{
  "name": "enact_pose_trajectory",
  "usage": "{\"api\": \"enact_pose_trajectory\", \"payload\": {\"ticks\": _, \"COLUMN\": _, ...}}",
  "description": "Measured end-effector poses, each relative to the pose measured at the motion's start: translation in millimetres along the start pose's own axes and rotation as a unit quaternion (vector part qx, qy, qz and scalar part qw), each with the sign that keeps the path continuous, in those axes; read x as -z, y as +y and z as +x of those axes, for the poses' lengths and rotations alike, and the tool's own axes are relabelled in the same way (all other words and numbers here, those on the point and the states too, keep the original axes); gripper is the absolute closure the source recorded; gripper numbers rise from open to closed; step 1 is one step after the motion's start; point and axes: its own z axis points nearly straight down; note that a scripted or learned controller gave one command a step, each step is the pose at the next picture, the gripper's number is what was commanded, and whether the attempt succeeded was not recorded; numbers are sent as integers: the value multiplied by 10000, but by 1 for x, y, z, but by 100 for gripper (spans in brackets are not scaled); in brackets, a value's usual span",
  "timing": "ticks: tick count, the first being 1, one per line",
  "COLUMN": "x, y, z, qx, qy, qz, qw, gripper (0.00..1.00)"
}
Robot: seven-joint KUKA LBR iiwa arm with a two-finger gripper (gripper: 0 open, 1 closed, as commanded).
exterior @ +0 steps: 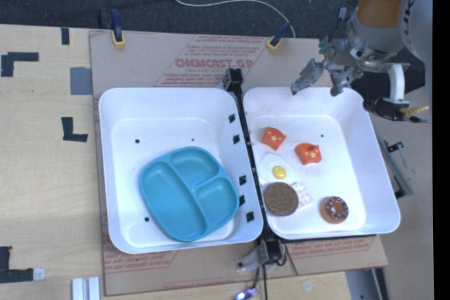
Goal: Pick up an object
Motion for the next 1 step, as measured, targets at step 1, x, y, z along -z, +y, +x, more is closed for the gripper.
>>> {"api": "enact_pose_trajectory", "payload": {"ticks": 1, "x": 7, "y": 2, "z": 0, "qx": 13, "qy": -8, "qz": -58, "qw": 10000, "gripper": 0}}
